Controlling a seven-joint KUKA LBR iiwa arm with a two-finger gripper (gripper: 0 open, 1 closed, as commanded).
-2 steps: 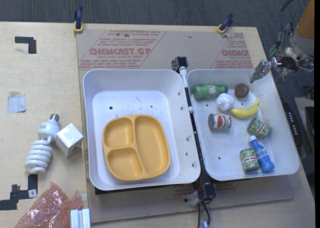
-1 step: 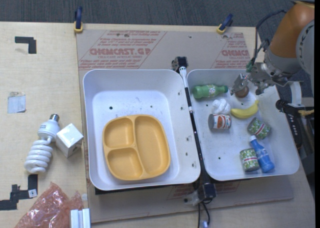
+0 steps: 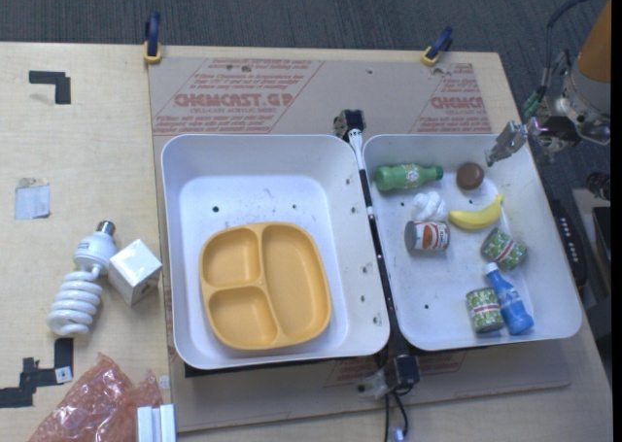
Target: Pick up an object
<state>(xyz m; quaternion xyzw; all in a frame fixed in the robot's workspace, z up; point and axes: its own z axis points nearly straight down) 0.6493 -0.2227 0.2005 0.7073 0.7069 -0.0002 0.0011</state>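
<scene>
Pincer (image 3: 507, 144) hangs at the upper right rim of the right bin (image 3: 552, 236), and at this small size I cannot tell whether it is released or clenched; nothing shows between its tips. No object is named by the task, so the nearest candidate matters most: the brown ball (image 3: 470, 175) lies just beside the pincer, below and to its left. The banana (image 3: 476, 216) lies a little further below, its long axis slanting up toward the pincer. The green bottle (image 3: 408, 176) lies well to the pincer's left, its long axis running left to right. The blue bottle (image 3: 509, 301) lies far below, near the bin's front wall. Red print on the board (image 3: 243, 90) under the bins reads "CHEMCAST", probably followed by "GP". Can labels are too small to read.
</scene>
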